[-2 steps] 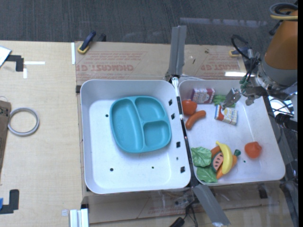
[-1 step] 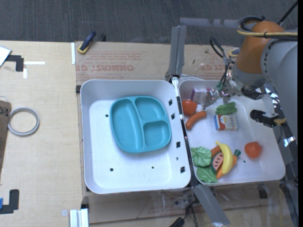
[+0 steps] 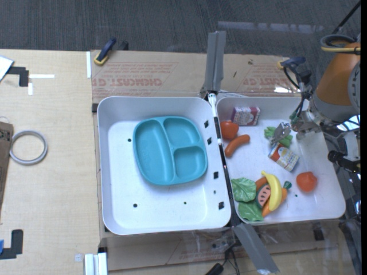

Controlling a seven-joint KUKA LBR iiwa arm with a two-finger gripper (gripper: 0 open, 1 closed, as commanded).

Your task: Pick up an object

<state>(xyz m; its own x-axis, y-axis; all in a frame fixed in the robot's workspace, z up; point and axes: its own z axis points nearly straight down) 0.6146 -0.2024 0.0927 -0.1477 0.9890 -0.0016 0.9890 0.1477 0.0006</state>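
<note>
Cardboard (image 3: 172, 73) underlies two white bins (image 3: 109, 171) on a wooden bench (image 3: 46, 199).

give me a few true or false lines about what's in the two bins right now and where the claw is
1. The teal divided plate lies in the left bin. True.
2. The banana lies on the teal divided plate. False: it lies in the right bin, near the front wall.
3. The claw is over the right bin, next to the small carton. True.
4. The hot dog sits in the left bin. False: it is in the right bin, just right of the divider between the bins.
5. The roll of tape lies inside the right bin. False: it lies on the bench, left of both bins.
</note>
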